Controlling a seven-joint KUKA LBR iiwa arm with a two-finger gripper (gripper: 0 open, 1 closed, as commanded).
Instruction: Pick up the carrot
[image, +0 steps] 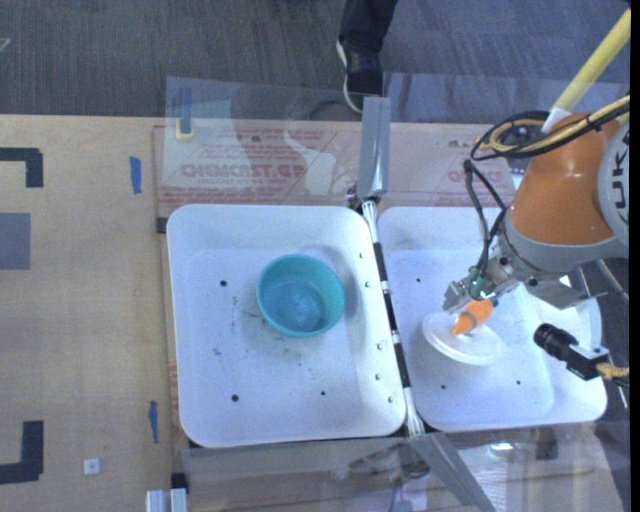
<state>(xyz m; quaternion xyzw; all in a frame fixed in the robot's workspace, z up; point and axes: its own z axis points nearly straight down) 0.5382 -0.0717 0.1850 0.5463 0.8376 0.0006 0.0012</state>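
A small orange carrot (472, 317) sits tilted at the tip of my gripper (468, 300), in the right bin (570, 400). The gripper's fingers are closed on the carrot's upper end. Its lower end hangs just over the top edge of a white round plate (462, 342) that lies on the bin floor. The grey arm with its orange band reaches in from the right and hides the bin's far right corner.
A teal bowl (300, 294) stands upright in the middle of the left bin (200, 400). A raised divider (385, 300) separates the two bins. Wooden bench surface stretches to the left.
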